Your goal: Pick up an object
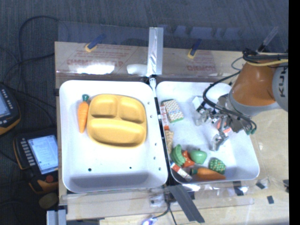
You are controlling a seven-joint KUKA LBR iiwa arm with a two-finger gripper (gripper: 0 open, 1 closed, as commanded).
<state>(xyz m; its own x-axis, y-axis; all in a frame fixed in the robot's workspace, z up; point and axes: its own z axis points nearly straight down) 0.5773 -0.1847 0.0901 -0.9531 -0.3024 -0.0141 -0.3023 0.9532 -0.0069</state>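
Note:
My gripper (pixel 209 130) hangs low over the middle of the right bin (pixel 243 149), below the orange wrist band. Its two metal fingers stand apart, one finger (pixel 201 118) nearer the bin's back and the other toward the front, with only bare white bin floor between them. It is open and holds nothing. A small patterned box (pixel 173 110) lies to its left near the divider. A pile of toy food sits at the front of the bin: a green pepper (pixel 196 156), a carrot (pixel 208 174) and a green dotted piece (pixel 216 164).
The left bin (pixel 70 172) holds a yellow compartment tray (pixel 117 119) and an orange carrot (pixel 83 116) beside its left edge. A narrow wall (pixel 158 125) divides the two bins. Black cables trail from the wrist over the right bin's back edge.

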